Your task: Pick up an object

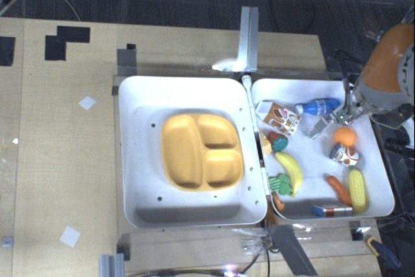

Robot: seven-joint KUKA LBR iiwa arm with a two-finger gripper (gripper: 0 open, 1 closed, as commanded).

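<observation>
The counter (58, 159), pale wood, runs along the near edge and carries two shallow white bins side by side. The left bin (139, 139) holds a yellow divided tray (201, 151) at its centre, with one long compartment at 9 o'clock and two smaller ones at 3 o'clock. The right bin (379, 168) holds a scatter of small things.

The arm (389, 71), grey with an orange band, enters at 3 o'clock of the view and reaches over the right bin's 1 o'clock corner. Its end effector (342, 115) hangs low near the bin floor, just beside the cap end of a blue bottle (319, 106) that lies on its side; whether the fingers are open or closed I cannot tell, and nothing shows between them.

Inside the right bin, a printed carton (279, 118) lies at 10 o'clock, near the bottle. A banana (290, 170) lies near the centre-left, with a green toy (281, 183) touching its lower end at 7 o'clock. An ear of corn (356, 190) stands at 5 o'clock, with a red-orange carrot (338, 187) just beside it. An orange (345, 137) sits at 3 o'clock, touching a small patterned ball (343, 154) below it. A marker (332, 210) lies along the near wall at 6 o'clock.
</observation>
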